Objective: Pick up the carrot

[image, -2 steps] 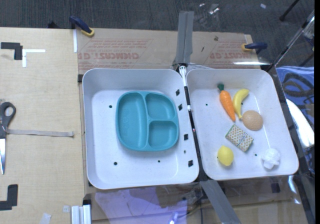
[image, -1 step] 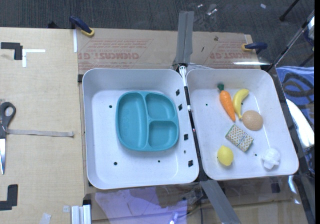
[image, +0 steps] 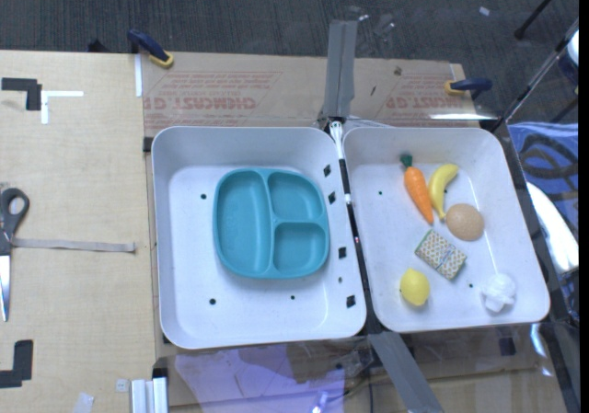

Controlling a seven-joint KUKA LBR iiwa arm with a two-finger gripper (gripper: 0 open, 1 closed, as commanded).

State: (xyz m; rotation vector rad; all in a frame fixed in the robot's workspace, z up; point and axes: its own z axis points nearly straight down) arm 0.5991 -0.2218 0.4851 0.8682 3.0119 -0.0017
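Item: small orange plastic carrot with green top (image: 418,192), lying in the right-hand shallow white bin (image: 515,209), touching the yellow plastic banana (image: 444,187). Pincer state: we cannot tell. We advise gripping across the carrot's middle, clear of the banana.

Right bin (image: 368,246): open floor along its left half and near edge, approach from above unobstructed. Carrot (image: 418,193) lies in the far part; banana (image: 443,187) sits just beside it on the right, egg (image: 464,222) close below the banana, restricting finger room on that side. The carrot's left flank is free. Patterned block (image: 441,255), lemon (image: 415,288) and white object (image: 498,291) stand apart, nearer the front.
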